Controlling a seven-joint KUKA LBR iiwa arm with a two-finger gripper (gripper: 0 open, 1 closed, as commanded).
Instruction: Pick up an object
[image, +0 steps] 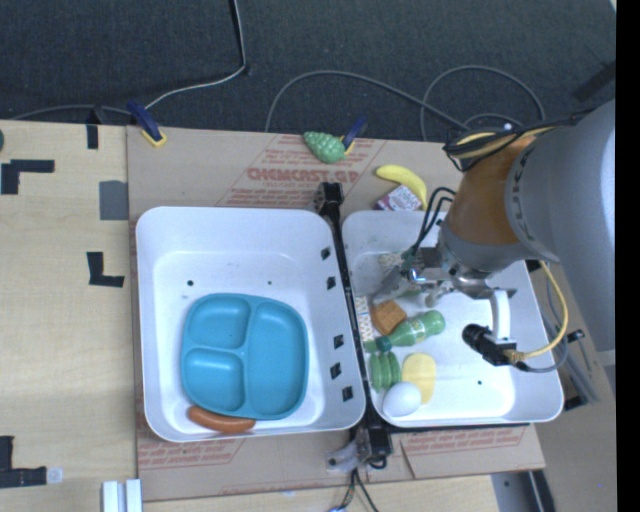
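Camera view has the arm (540, 190) coming in from the right and hanging over the right bin (520, 400), wrist pointed down toward the bin's upper middle. The gripper (422, 272) sits just above a little pile of toys, but honestly it's too blurry and cluttered there to say how it's set or whether it has anything, so I can't tell.

Stuff in the right bin, all bunched on its left side: an orange-brown block (388, 317), a green bottle (415, 329) lying on its side right next to it, a darker green piece (384, 368) below that, a yellow piece (420, 373) and a white egg-shaped thing (402, 398) touching it near the bin's front edge.

Left bin (160, 250) holds a blue divided plate (245, 355) with an orange sausage-looking toy (220, 420) lying along its front rim.

Outside the bins, on the cardboard behind them, there's a banana (402, 181) and a green leafy toy (325, 146), well apart from the gripper.
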